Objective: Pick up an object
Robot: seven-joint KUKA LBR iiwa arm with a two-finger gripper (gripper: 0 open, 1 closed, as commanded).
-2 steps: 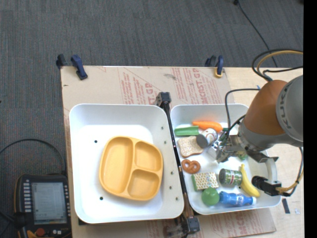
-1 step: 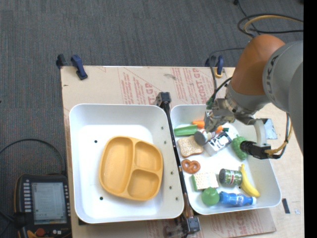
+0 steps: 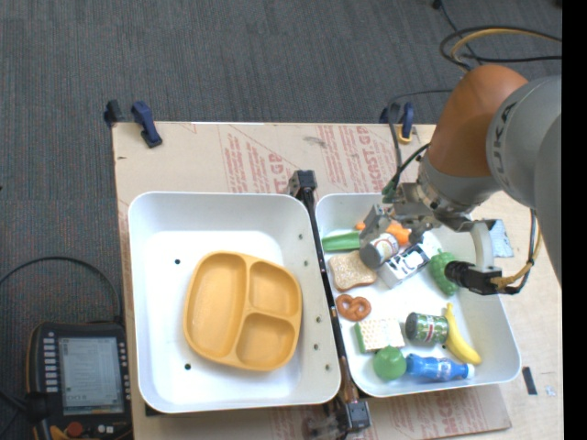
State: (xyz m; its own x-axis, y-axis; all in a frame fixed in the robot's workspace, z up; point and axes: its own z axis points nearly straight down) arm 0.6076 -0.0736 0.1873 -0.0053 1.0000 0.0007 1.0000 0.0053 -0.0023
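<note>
The left bin [image 3: 165, 223] held a yellow divided tray [image 3: 243, 310], lying flat. The right bin [image 3: 500, 333] held the loose goods: a toast slice [image 3: 349, 270], pretzel [image 3: 353, 307], cracker [image 3: 377, 335], green ball [image 3: 389, 364], blue bottle [image 3: 438, 368], can [image 3: 425, 328] and banana [image 3: 459, 335]. The likeliest target was the can, lying on its side in the bin's lower middle, just beside the banana. It was dark green with a label. Judged stiff, smooth and prone to roll; it should be gripped across its round body. The gripper [image 3: 396, 246] hung over the bin's upper part; whether it was apart or together could not be told.
</note>
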